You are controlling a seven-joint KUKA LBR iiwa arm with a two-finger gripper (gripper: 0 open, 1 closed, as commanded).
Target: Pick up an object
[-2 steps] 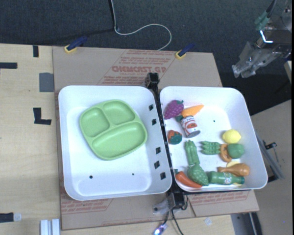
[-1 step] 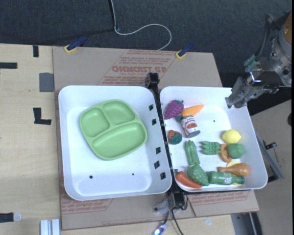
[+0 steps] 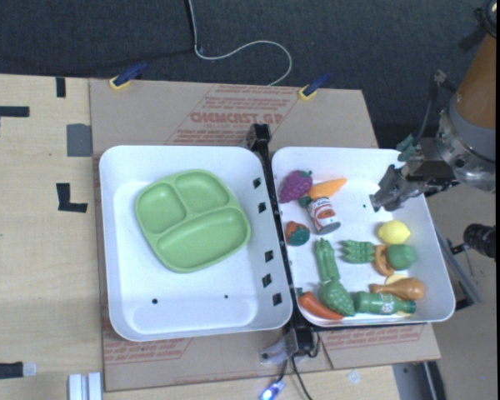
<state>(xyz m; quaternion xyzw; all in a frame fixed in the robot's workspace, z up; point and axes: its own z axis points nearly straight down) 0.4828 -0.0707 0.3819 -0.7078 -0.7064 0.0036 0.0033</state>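
Observation:
The right bin point(image 3: 356, 158) holds several toy foods: a purple grape bunch point(image 3: 295, 185), an orange carrot point(image 3: 327, 187), a small can point(image 3: 322, 213), a yellow lemon point(image 3: 393, 232), a green ball point(image 3: 402, 256) and green vegetables point(image 3: 327, 261). My gripper point(image 3: 389, 192) hangs over the right side of this bin, above and just left of the lemon. Its dark fingers point down and left, with nothing visible between them.
A green divided plate point(image 3: 193, 219) lies in the left bin point(image 3: 133, 307). A dark divider point(image 3: 269, 223) runs between the two bins. A white cable point(image 3: 233, 52) loops over the dark cloth at the back. The bins rest on cardboard point(image 3: 225, 111).

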